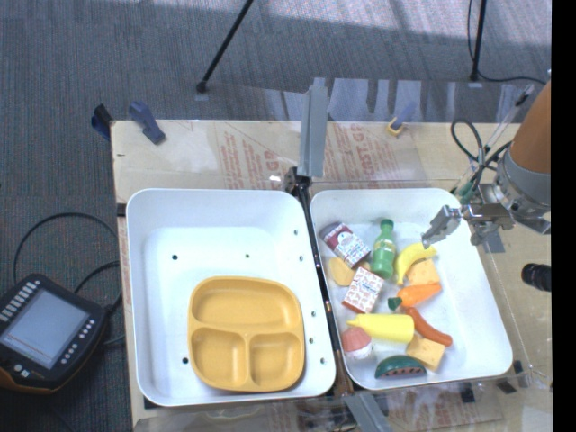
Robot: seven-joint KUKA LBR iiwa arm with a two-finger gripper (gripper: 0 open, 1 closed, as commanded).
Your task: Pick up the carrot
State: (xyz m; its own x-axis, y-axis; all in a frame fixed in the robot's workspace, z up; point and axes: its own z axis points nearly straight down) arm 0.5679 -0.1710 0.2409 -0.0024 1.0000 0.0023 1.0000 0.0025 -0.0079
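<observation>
carrot (420, 293) in right bin (477, 304) — cardboard-topped bench (216, 156) on grey carpet (54, 79).

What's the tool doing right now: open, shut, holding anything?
Tool: open, holding nothing, above the right bin's upper right part, just up and right of the banana; the carrot lies in the bin.

Orange carrot (419, 294), yellow banana (414, 259), green bottle (384, 248), yellow compartment tray (245, 334), white bins (144, 241), grey end effector (463, 224)
</observation>
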